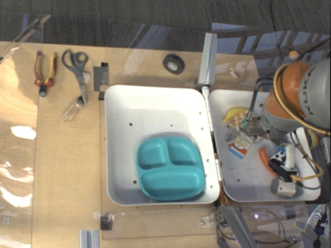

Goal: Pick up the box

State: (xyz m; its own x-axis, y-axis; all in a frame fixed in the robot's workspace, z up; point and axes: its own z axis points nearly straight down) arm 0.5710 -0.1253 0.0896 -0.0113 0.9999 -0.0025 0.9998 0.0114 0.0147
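Note:
The box (238, 149) is small and flat, white with a red patch and a blue edge. It lies in the right bin (243, 187), left of the middle. My gripper (247, 130) reaches in from the right and hangs just above and behind the box, its tip over a cluster of small items. The box lies free on the bin floor, in front of the tip. The grey arm with its orange band covers the bin's upper right part.
A yellow banana-like toy (234, 113) lies behind the gripper. An orange stick-shaped item (264, 158) lies right of the box. The left bin (124, 118) holds a teal divided plate (170, 168). Scissors (77, 68), pliers (43, 71) and a tape roll (174, 63) lie on the bench.

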